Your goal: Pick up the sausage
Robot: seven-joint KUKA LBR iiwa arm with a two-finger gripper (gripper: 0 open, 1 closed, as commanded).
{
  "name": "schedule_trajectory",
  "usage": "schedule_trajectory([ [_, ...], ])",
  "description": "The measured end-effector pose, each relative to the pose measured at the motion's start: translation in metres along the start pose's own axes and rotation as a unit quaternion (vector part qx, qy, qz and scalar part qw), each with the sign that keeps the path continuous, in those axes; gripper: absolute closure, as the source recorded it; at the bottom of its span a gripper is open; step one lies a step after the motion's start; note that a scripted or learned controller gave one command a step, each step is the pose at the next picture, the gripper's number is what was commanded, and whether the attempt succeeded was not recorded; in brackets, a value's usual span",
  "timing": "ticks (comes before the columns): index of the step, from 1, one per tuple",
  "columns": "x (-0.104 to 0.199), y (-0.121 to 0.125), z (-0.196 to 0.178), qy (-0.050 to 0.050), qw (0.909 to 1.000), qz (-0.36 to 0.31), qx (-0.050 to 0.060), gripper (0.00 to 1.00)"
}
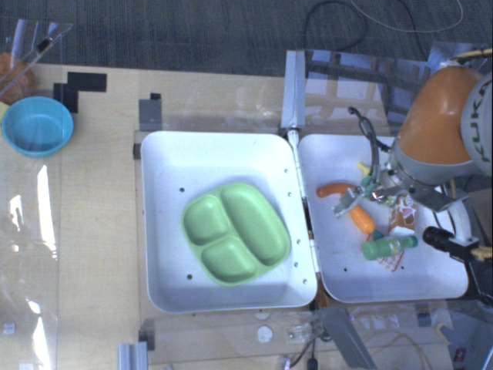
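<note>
two-finger metal gripper point(348, 201) hangs low in the right shallow white bin point(339, 272), left-middle part of it, fingers pointing down-left. cannot tell if the fingers are spread or pressed together, too small and cluttered there. nothing clearly between them.

small reddish-orange curved sausage point(333, 189) lies on the bin floor just far-left of the fingertips, very near them, contact can't be told. it sits toward the far left part of the right bin, close to the divider between bins.

orange carrot-shaped piece point(361, 220) lies just near-right of the gripper tip, tilted. green bottle-like object point(387, 245) lies on its side nearer and to the right of the carrot piece. small red-and-white packet-like item point(401, 216) right of the carrot piece, detail unclear. small yellow bit point(363, 166) farther back beside the gripper body.

grey arm with the big orange band point(435, 122) comes in from the right, over the far right corner of the right bin. black cable runs along the wrist.

left shallow white bin point(166, 206) holds a light green three-compartment plastic tray point(235, 231), set at a slant in the middle of the bin.

light wooden bench point(77, 268) around both bins. blue round bowl point(37, 126) at far left on the bench, well apart from the bins. black l-shaped marker point(79, 87) just far-right of the bowl. dark carpet floor point(192, 21) beyond the bench.
</note>
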State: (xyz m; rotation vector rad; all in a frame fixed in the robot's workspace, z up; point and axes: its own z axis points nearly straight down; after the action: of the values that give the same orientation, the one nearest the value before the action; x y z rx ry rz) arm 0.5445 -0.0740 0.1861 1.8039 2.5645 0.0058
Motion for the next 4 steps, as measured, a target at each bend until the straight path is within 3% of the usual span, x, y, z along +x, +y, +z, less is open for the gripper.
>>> schedule_trajectory([
  [1,-0.031,0.043,0.065,0.001,0.9955,0.095,0.001,0.00],
  [2,-0.047,0.091,0.099,-0.001,0.9994,0.033,-0.001,0.00],
  [3,-0.046,0.094,0.085,-0.002,0.9995,0.030,-0.005,1.00],
  [4,-0.010,0.130,-0.001,0.000,1.0000,0.006,-0.001,1.00],
])
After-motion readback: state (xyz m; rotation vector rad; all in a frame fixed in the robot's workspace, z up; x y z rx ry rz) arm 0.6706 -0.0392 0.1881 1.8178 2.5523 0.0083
